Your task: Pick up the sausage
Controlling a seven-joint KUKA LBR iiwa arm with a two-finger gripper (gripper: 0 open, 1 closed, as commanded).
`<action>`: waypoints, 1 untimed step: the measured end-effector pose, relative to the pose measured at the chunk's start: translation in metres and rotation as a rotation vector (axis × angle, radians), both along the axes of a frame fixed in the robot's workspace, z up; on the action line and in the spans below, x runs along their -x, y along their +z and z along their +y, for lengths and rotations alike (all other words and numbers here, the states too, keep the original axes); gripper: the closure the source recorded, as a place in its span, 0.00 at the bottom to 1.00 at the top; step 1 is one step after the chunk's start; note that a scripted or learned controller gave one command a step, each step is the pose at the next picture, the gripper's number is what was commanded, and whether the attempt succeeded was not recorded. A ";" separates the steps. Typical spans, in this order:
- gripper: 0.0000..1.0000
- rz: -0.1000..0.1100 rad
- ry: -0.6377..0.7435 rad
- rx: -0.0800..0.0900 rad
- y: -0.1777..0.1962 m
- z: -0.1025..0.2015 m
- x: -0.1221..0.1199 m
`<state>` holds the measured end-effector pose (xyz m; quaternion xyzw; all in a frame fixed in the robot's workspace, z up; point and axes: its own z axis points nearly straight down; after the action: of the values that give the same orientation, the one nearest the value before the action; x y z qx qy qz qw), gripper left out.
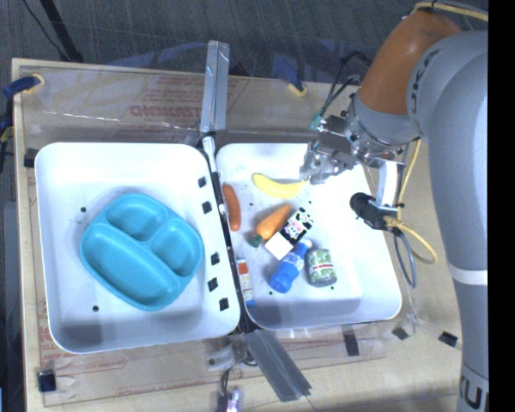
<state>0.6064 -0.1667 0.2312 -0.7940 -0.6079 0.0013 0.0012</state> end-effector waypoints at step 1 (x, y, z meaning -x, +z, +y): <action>1.00 -0.001 0.083 -0.001 0.036 -0.038 0.066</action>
<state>0.5402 -0.2047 0.2670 -0.7680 -0.6404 0.0007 0.0011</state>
